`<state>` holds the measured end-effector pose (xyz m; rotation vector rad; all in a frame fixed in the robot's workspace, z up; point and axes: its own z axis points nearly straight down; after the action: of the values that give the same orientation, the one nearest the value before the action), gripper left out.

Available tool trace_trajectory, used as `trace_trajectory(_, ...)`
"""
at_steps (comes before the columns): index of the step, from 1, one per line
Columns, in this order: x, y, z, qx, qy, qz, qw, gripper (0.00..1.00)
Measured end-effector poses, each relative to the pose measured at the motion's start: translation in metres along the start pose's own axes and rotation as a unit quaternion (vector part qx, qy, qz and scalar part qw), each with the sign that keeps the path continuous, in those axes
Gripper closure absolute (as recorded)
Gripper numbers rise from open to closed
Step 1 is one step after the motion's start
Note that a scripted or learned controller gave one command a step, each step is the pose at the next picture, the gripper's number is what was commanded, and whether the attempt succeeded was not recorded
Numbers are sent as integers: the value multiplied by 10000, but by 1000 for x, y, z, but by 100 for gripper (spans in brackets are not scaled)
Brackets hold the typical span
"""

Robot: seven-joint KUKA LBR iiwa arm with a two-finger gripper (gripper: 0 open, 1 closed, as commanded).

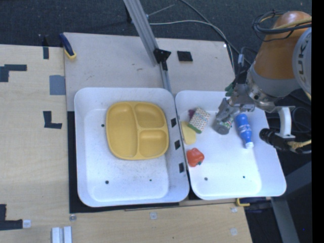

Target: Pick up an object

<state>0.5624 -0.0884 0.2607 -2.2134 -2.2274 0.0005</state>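
My gripper [222, 124] hangs low over the right bin [228, 184], near its far middle. Just to its right lies a blue bottle [244, 130] with a white cap end pointing toward the front. To the gripper's left sits a checkered packet [199, 119], with a pale yellow piece [188, 134] in front of it and a small purple item [191, 113] behind it. A red object [195, 157] lies closer to the front, by the bin's left wall. Nothing shows between the gripper's tips.
The left bin [88, 151] holds a yellow divided plate [137, 129]. A metal pole [147, 29] slants across the back, ending at the divider between the bins. Cables trail behind the arm at the right.
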Motion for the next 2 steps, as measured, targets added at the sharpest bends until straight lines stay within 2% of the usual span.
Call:
trace_trajectory(1, 53, 24, 4, -2, 0, -2, 10000, 100)
trace_trajectory(2, 97, 36, 5, 0, 0, 2, 10000, 100)
